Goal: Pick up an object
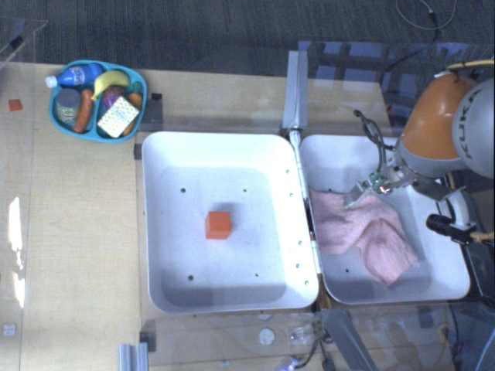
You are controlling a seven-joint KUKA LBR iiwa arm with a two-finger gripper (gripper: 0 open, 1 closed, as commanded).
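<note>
An orange cube rests near the middle of the left white bin. A crumpled pink cloth lies spread across the right white bin. My gripper reaches in from the right, tip down at the cloth's upper edge. The grey arm with its orange band hangs over the right bin's far right side.
A blue tray of toy food, with a bottle, a banana and other pieces, sits on the wooden bench at the top left. A metal divider runs between the bins. Cables trail near the arm at the right.
</note>
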